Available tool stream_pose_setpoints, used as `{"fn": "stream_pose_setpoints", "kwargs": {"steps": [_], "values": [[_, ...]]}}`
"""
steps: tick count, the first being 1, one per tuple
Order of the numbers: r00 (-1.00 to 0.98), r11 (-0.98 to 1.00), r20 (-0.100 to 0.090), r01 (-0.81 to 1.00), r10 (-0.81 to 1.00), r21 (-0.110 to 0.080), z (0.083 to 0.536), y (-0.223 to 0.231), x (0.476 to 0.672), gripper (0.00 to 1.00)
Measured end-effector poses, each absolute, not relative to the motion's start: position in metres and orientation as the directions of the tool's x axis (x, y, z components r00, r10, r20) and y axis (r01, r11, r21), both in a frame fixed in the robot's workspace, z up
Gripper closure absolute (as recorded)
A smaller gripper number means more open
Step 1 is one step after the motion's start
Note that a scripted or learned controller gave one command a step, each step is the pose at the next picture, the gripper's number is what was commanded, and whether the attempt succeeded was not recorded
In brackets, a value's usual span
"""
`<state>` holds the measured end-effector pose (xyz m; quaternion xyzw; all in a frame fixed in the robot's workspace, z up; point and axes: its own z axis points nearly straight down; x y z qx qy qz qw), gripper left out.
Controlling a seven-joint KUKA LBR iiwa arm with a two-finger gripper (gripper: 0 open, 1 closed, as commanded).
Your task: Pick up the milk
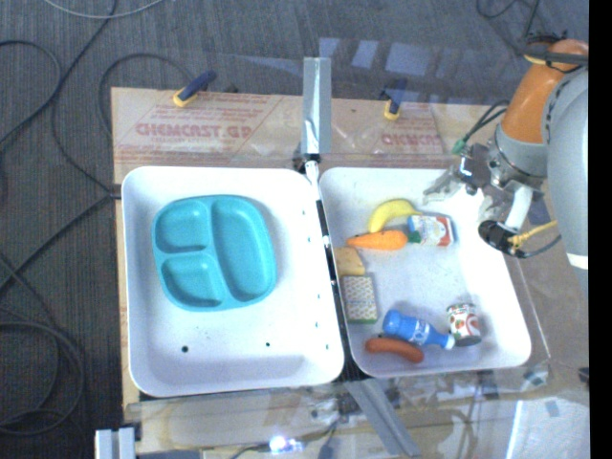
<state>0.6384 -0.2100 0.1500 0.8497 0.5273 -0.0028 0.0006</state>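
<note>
We locate the pincer [449, 184] at the upper right rim of the right bin [497, 285], above the toys; we cannot tell how far it is open, and nothing shows between its tips. The milk [430, 229], a small carton, lies on its side in the bin's upper half, touching the carrot [379, 242] and near the banana [390, 213]. The left bin [143, 352] holds a turquoise divided plate [216, 251]. Both bins rest on a counter [220, 132] over grey carpet [96, 55] with cables.
</note>
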Motion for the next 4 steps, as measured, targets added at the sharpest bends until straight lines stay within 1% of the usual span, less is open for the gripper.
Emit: {"fn": "stream_pose_setpoints", "kwargs": {"steps": [1, 2, 3, 4], "values": [[0.523, -0.523, 0.001, 0.853, 0.853, 0.006, 0.089, -0.095, 0.589, 0.0], [0.621, -0.621, -0.006, 0.784, 0.784, -0.001, 0.164, -0.131, 0.659, 0.0], [0.654, -0.654, -0.006, 0.757, 0.757, -0.002, 0.158, -0.19, 0.645, 0.0], [0.606, -0.606, 0.001, 0.795, 0.795, 0.005, 0.089, -0.162, 0.584, 0.0]]}}
